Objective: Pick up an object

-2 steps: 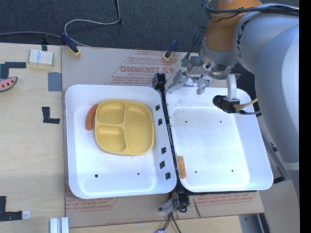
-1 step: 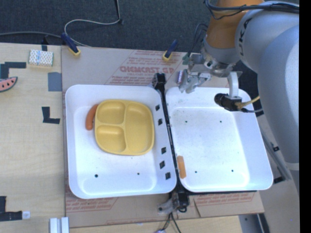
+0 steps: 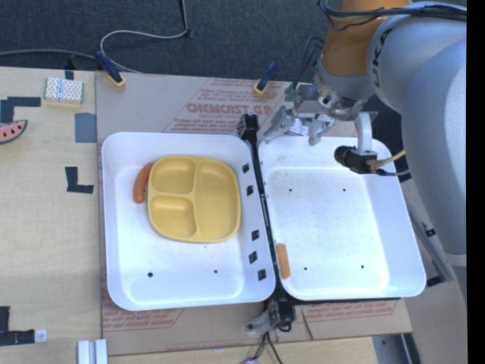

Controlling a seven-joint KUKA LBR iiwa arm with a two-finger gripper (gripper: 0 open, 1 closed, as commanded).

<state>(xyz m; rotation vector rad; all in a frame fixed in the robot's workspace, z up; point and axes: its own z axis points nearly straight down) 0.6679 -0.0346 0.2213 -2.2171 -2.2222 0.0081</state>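
- Far off to the tool's left, in the left bin (image 3: 121, 279), a yellow divided plate (image 3: 195, 198) is seen lying flat, with a small orange sausage-like piece (image 3: 140, 183) tucked right against its left rim. Both are well apart from the tool, across the divider.
- Closer in, but still a good way below and a bit left of the tool, a second orange piece (image 3: 283, 260) is found in the right bin (image 3: 394, 271). It's pressed against that bin's left wall, just beside the divider between the bins.
- Its long axis runs roughly along that wall, near vertical in the camera view, so a grasp would probably have to be made across the short width, and one finger would be left almost no room on the wall side. That tight edge is judged the main risk.
- The tool (image 3: 303, 123) is seen at the top left corner of the right bin, hovering over the rim. Whether it's open or closed can't be told from here, and nothing is seen held in it.
- To the right of the orange piece, plenty of open bin floor is available, so approach from that side looks the easier one.
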